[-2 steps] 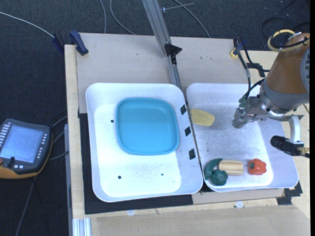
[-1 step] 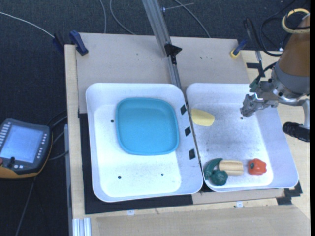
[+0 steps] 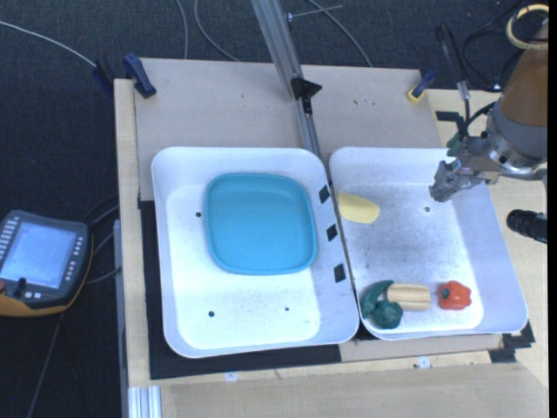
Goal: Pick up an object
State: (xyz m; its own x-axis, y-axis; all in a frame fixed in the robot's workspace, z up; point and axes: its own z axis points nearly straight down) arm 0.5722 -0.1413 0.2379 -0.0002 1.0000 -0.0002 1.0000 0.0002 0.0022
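in the right bin (image 3: 487, 233) four small objects lie loose on the speckled white floor. a pale yellow piece (image 3: 359, 208) sits near the bin's left wall, toward the upper part, well apart from the others. along the near edge three things form a row: a dark green piece (image 3: 381, 304) at the left, a tan cylinder (image 3: 409, 297) touching or just beside it in the middle, and a red piece with a green top (image 3: 453, 295) just beside the cylinder's right end. the gripper (image 3: 444, 185) hangs over the upper right part of this bin, well apart from the row and across the bin from the yellow piece; nothing shows between its tips, and whether the jaws are parted or closed cannot be told from this slant. above it the grey wrist and the orange band (image 3: 528, 90) lead off to the right. the left bin (image 3: 174, 233) holds a blue square plate (image 3: 260, 223) lying flat near its middle. a metal rail (image 3: 287, 55) runs down between the two bins. on the dark floor to the left of the bench lies a handheld pendant (image 3: 39, 259) with a lit screen.
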